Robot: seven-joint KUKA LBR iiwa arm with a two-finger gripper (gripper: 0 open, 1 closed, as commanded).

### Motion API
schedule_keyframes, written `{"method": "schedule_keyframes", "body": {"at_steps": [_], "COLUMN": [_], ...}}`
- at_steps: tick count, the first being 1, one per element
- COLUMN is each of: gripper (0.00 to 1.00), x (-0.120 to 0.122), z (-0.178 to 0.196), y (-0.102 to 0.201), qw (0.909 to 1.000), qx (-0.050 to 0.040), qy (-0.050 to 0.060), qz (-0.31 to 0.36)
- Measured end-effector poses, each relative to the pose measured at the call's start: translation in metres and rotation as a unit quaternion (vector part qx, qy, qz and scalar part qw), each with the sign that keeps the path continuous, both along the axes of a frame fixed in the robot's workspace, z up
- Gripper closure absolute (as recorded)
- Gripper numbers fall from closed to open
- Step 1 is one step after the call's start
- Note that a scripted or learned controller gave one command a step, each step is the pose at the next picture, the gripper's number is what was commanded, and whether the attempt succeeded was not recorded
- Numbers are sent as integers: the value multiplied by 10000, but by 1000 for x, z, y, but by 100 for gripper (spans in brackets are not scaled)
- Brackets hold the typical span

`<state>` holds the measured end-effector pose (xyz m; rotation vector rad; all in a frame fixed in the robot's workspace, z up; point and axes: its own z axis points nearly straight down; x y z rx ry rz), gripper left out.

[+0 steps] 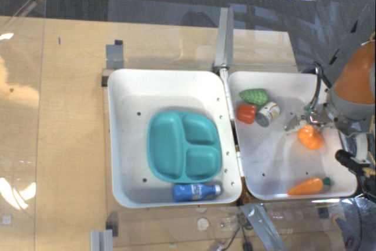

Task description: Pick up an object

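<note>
The right bin (276, 182) holds several small objects. A green bumpy item (254, 95) lies at the back, with a red piece (246, 113) and a small can (268, 114) just in front of it. An orange round fruit (310, 137) sits near the right wall, and a carrot (306, 186) lies along the front wall. My gripper (298, 122) reaches in from the right and hangs low over the bin, right beside the orange fruit's upper left side. I see nothing clearly held in it.
The left bin (126, 144) holds a teal divided plate (183, 146) and a blue bottle (195, 190) lying along its front wall. The arm's orange band (357, 80) and grey wrist overhang the right bin's right wall. A metal divider (223, 38) runs behind the bins.
</note>
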<state>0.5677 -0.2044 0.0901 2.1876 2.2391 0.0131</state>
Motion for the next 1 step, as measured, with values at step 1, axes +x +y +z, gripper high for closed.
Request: {"method": "schedule_keyframes", "body": {"at_steps": [1], "gripper": [100], "x": [4], "z": [12], "y": [1], "qw": [10000], "qx": [-13], "qy": [-46], "qz": [12]}}
